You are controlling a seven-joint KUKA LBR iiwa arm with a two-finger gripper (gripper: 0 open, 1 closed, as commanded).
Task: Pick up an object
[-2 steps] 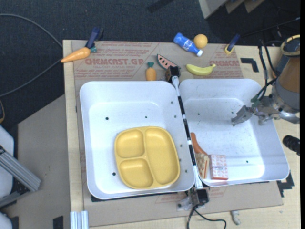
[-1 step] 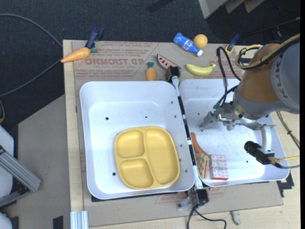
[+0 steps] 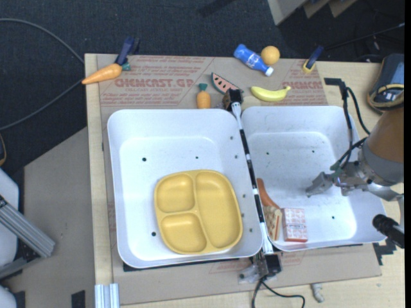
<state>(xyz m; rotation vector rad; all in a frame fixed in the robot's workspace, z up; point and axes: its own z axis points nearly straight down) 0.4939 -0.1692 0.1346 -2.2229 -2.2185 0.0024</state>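
A small red-and-white carton (image 3: 295, 225) is lying flat in the near-left corner of the right bin (image 3: 302, 124), touching a brown-and-orange strip-like item (image 3: 270, 210) that is resting along the bin's left wall. The gripper (image 3: 319, 186) is hanging low over the bin floor to the right of the carton and apart from it, its fingers (image 3: 314, 188) sitting narrow with nothing between them. In the left bin (image 3: 128, 130) a yellow divided tray (image 3: 198, 210) is lying, while a toy banana (image 3: 270, 94), blue bottle (image 3: 252, 59) and carrot (image 3: 103, 74) are sitting on the tabletop (image 3: 160, 79) beyond.
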